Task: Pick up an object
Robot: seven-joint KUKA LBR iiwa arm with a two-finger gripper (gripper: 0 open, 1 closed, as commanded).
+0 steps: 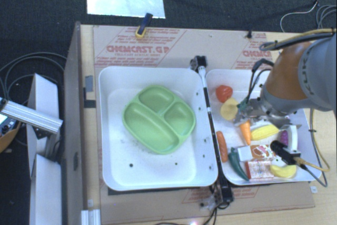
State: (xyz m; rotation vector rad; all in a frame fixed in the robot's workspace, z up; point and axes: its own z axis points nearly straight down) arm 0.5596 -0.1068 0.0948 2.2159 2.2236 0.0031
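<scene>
The right bin point(239, 77) holds several toy foods. A red tomato point(224, 93) lies near its back left, with a pale yellow round fruit point(228, 109) just in front of it. An orange carrot point(245, 132) and a yellow banana-like piece point(265, 131) sit mid-bin. My gripper point(249, 111) hangs low over the bin, right beside the yellow fruit and just above the carrot. The grey and orange wrist point(287, 81) hides much of the gripper.
A red chili point(221, 146) lies along the divider, and a green pepper point(238, 168), two small cartons point(254, 153), a purple eggplant point(283, 138) and a yellow lemon point(284, 170) crowd the front right. The left bin point(113, 166) holds a green divided plate point(158, 119).
</scene>
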